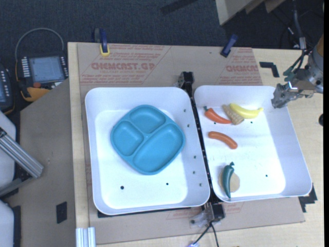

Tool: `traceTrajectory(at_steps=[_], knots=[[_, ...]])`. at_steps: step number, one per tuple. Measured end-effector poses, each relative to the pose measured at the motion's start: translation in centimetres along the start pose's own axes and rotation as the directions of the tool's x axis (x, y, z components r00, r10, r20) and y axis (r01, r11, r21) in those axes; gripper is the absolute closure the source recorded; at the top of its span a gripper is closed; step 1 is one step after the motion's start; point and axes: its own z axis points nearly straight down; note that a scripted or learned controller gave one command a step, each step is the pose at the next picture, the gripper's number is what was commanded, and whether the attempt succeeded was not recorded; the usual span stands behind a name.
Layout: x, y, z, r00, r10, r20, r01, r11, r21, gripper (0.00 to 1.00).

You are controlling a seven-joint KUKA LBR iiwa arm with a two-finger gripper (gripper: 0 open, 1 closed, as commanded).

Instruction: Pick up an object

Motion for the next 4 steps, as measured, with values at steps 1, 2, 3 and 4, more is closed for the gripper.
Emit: traceTrajectory(at_steps=[1, 2, 3, 4], knots=[[0.0, 0.1, -2.6, 1.000, 0.000, -0.001, 0.000, 1.000, 0.003, 1.00], [4.9, -1.7, -2.0, 1.000, -0.003, -0.006, 0.003, 1.000, 0.012, 1.00], [9.8, -3.6, -0.8, 1.000, -0.004, -0.006, 0.004, 1.000, 0.013, 1.00], [15.4, -4.5, -0.1, 1.000, -0.005, -0.006, 0.005, 1.000, 0.012, 1.00]])
